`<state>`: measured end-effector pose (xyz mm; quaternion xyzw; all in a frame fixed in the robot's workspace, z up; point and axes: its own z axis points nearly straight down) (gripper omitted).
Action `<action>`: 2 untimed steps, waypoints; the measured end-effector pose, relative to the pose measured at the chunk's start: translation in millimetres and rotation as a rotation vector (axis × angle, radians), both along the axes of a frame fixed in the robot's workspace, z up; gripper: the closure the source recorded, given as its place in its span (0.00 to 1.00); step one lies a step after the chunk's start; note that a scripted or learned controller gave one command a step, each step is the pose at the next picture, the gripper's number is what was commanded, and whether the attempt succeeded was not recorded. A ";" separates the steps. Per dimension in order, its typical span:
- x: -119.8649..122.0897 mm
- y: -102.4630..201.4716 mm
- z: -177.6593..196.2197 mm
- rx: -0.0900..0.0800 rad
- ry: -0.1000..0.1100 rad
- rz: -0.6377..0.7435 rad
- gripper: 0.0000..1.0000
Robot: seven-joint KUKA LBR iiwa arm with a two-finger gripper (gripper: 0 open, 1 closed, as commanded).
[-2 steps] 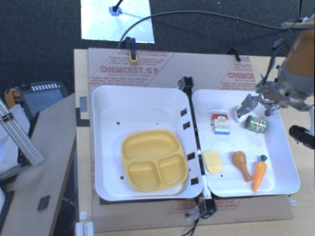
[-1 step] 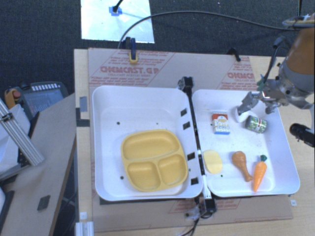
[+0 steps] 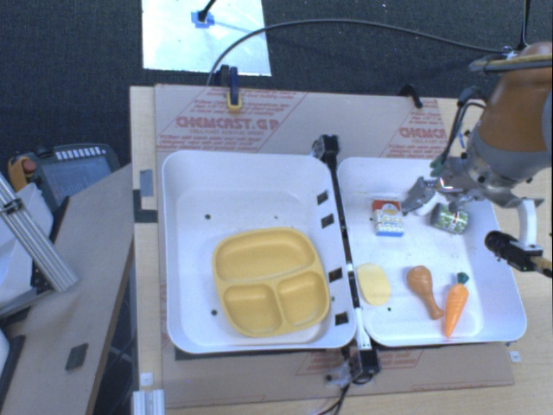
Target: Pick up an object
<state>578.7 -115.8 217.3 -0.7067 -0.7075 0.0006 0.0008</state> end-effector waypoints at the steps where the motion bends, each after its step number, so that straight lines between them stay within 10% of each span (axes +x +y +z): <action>1: -3.9 9.8 -51.8 0.000 0.000 -0.001 0.00; 2: 3.4 10.7 -96.2 0.000 -0.001 0.000 0.00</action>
